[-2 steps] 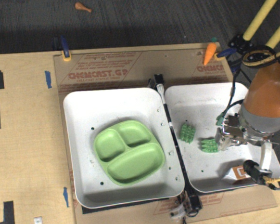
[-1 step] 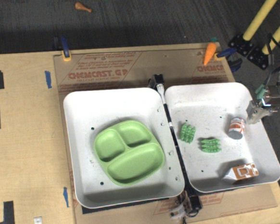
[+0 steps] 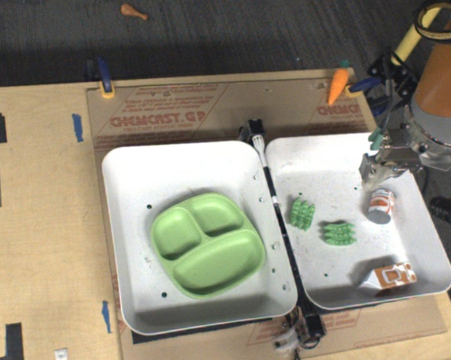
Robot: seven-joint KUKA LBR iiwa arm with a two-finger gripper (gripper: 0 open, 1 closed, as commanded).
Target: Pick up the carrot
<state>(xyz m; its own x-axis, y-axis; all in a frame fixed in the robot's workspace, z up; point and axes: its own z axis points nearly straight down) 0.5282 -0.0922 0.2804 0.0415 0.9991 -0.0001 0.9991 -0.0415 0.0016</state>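
The carrot [image 3: 338, 85], small and orange with a green top, lies on the brown board behind the right bin [image 3: 317, 160], outside both bins. My gripper [image 3: 377, 173] hangs over the right bin's far right side, just above a small silver and orange can [image 3: 380, 206]. It is well in front of the carrot and a little to its right. I see nothing held in it.
The right bin also holds two green ridged pieces [image 3: 301, 213] [image 3: 338, 233] and an orange and white carton [image 3: 392, 276]. A green divided plate [image 3: 207, 243] lies in the left bin [image 3: 132, 183]. Another small orange object [image 3: 133, 12] lies on the dark floor beyond.
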